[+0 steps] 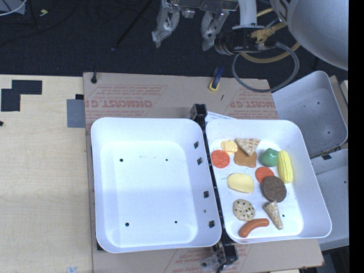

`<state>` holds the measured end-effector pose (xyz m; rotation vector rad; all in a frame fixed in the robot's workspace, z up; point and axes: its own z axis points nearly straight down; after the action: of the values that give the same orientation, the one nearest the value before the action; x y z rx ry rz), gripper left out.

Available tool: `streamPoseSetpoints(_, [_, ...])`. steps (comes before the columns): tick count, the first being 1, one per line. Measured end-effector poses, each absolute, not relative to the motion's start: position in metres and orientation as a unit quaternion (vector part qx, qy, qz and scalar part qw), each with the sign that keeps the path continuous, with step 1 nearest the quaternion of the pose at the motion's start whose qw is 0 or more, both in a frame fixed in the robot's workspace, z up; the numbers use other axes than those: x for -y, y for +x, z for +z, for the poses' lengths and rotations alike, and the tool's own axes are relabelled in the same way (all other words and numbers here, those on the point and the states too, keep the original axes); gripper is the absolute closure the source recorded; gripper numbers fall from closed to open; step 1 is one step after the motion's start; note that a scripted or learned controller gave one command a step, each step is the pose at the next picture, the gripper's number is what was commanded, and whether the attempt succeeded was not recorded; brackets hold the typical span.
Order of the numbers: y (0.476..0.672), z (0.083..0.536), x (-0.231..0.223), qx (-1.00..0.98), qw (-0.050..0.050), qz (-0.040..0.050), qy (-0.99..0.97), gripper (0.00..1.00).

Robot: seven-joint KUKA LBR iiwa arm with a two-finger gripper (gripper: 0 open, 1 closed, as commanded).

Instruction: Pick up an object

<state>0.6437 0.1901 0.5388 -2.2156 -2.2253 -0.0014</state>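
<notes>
Gripper (186,28) open, empty, hanging past bench's far edge. Toy food fills right bin (311,169), well toward the near side; corn cob (285,166) lies lengthwise near-far.

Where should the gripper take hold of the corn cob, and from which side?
Probably across the middle of the corn, coming straight down. It lies flat and long, running near-to-far by the right bin's wall, so fingers would close across its narrow width, clear of the green piece.

Even overhead light, bright on white bins (149,131); left bin floor half shaded. Background beyond bench dark. Slight softness overall, gripper (187,30) mildly blurred. No strong glare.
</notes>
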Motion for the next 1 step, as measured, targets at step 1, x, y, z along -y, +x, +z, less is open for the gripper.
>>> streamPoseSetpoints(1, [0.6435, 0.5468, -0.1886, 0.709, 0.002, 0.0030, -0.705, 1.00])
